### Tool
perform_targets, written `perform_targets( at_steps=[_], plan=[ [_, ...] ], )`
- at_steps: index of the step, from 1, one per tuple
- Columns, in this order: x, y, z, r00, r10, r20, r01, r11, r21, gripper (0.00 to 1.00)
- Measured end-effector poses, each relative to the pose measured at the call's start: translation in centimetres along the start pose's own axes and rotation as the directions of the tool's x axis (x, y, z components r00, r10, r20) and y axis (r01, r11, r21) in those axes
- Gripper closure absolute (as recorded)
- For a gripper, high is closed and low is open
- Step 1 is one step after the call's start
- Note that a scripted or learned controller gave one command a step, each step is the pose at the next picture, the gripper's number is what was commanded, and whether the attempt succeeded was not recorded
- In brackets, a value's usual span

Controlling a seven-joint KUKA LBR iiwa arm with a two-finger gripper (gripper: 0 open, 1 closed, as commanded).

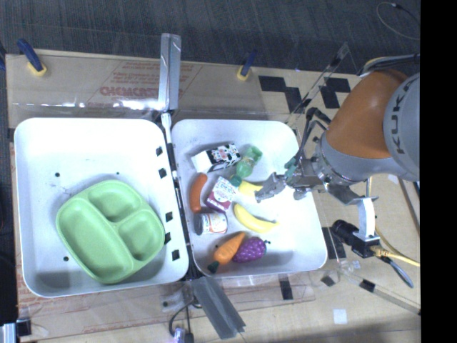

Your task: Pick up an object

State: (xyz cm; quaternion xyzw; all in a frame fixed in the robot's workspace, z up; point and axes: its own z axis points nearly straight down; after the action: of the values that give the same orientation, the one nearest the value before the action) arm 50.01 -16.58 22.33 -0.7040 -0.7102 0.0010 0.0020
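Bench front: a brown board (357, 291) lies under both bins, with black tape marks and thin cables on its right side.
Left bin (43, 141): white and shallow; it holds a green plate (111, 229) with three parts.
Right bin (303, 241): white; it holds the toy food, just beside the left bin.
Near toys: an orange carrot (228, 249) touches a purple bunch of grapes (250, 249) by the front wall.
Middle toys: a yellow banana (253, 219), a small can (213, 223), a red sausage (197, 191) and a pink packet (223, 193) lie close together.
Far toys: a green bottle (247, 161) and a black and white box (223, 154).
Gripper (270, 188): grey, low in the right bin, just above the banana; the fingers look closed with nothing between them.
Arm (371, 127): grey with an orange band, cut off at the right.
Far side: clear tape, two blue clips (31, 57) and a dark floor (214, 13) behind.
Hard to see: a yellow thing by the gripper is partly hidden.
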Motion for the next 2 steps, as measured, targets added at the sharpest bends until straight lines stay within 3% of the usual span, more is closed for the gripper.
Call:
perform_targets(
  at_steps=[1, 2],
  plan=[
    [-3.13, 3.79, 13.17, 0.995, -0.102, 0.002, 0.102, 0.995, -0.003, 0.0],
    [-3.14, 3.77, 13.19, 0.995, -0.102, 0.002, 0.102, 0.995, -0.002, 0.0]
  ],
)
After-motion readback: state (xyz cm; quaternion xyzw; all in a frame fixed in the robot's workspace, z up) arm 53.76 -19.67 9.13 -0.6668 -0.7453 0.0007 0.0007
